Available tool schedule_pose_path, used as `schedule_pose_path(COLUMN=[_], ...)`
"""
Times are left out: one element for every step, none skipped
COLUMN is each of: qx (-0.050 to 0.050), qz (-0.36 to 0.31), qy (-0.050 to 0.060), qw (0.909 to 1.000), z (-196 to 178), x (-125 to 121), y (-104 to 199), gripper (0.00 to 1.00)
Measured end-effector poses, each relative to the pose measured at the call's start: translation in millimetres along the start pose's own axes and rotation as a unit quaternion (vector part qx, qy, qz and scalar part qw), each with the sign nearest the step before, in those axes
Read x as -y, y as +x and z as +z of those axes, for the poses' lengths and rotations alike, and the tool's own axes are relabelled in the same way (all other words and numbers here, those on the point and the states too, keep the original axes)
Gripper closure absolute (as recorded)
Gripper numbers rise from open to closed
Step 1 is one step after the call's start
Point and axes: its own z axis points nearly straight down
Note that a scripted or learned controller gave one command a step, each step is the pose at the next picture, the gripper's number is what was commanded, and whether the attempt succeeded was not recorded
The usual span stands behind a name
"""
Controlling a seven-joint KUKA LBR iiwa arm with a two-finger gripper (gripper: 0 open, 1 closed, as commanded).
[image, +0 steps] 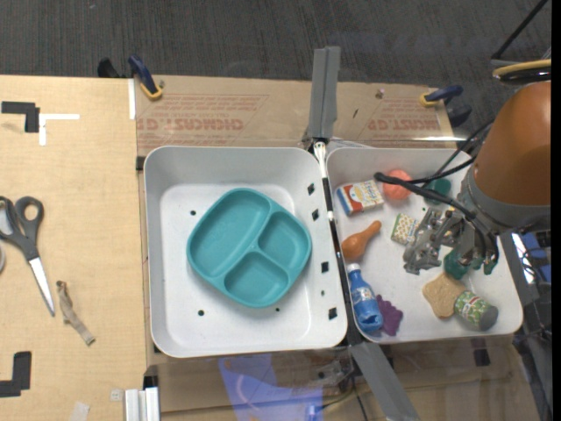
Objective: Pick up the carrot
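Note:
The carrot, a small orange piece with a thick rounded end, lies near the left wall of the right bin, pointing up and right. My gripper hangs over the middle of that bin, a little to the right of the carrot and apart from it. A speckled pale square lies between the two. Nothing shows in the gripper's grasp. The arm's orange band rises at the right.
In the right bin lie a small carton, a pink-orange ball, a blue bottle, a purple piece, a tan biscuit, a green can. A teal divided plate sits in the left bin. Scissors lie far left.

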Motion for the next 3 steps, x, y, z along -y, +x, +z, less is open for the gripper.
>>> schedule_pose_path(qx=[0.002, 0.0, 0.001], qz=[-0.002, -0.002, 0.02], qy=[0.0, 0.0, 0.0], qw=[1.0, 1.0, 0.9998], z=[-109.4, 1.6, -64.2], x=[66.9, 90.2, 101.8], y=[-14.4, -20.4, -24.8], gripper=[1.0, 1.0, 1.0])
